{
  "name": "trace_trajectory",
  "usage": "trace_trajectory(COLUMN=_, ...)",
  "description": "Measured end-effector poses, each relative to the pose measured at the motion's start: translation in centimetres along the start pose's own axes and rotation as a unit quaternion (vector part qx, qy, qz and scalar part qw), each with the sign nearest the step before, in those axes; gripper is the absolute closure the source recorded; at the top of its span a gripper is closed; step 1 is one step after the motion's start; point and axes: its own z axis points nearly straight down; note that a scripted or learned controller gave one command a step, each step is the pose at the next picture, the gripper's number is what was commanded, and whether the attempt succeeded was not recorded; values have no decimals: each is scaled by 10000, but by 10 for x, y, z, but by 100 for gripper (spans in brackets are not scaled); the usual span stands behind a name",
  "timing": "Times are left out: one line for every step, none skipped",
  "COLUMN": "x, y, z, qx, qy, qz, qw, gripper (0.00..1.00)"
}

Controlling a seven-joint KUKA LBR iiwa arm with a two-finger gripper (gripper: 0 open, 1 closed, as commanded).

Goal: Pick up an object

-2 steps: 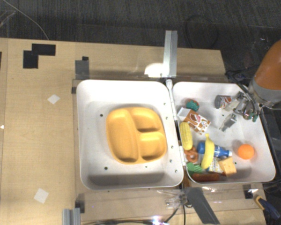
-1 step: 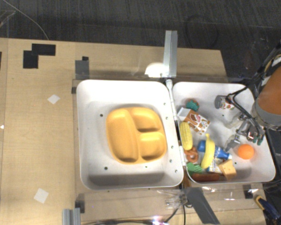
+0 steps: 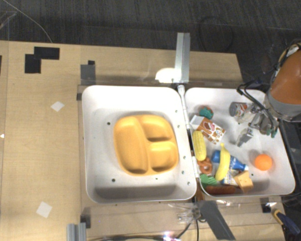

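The right bin (image 3: pixel 286 182) holds the graspable clutter, most of it heaped along its nine o'clock wall: a corn cob (image 3: pixel 198 145) lying lengthwise, a banana (image 3: pixel 222 163) just beside it toward four o'clock, a patterned carton (image 3: pixel 210 130) touching the cob's upper end, and a small teal piece (image 3: pixel 206 111) at the carton's twelve o'clock. A blue packet (image 3: pixel 235 163) sits against the banana, and a tan block (image 3: pixel 244 183) lies at the heap's five o'clock corner. An orange ball (image 3: pixel 263 162) rests alone, well apart from the pile, toward the bin's four o'clock.

The gripper (image 3: pixel 245 136) hangs over bare bin floor between the pile and the ball, fingers parted with nothing between them (the metal tip points toward seven o'clock). The arm (image 3: pixel 291 87) enters from three o'clock.

The left bin (image 3: pixel 98 114) carries a yellow divided tray (image 3: pixel 145 143) at its centre.
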Motion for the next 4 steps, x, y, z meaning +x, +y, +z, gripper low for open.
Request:
trace_trajectory(x=0, y=0, z=0, qx=0, qy=0, qz=-1, qw=10000, gripper=0)
trace_trajectory(x=-43, y=7, z=0, qx=87, qy=381, qz=-518, qw=9979, gripper=0)
trace_trajectory(x=-43, y=7, z=0, qx=88, qy=375, qz=-520, qw=9979, gripper=0)
trace_trajectory(x=-52, y=9, z=-14, qx=80, qy=136, qz=-520, qw=9985, gripper=100)
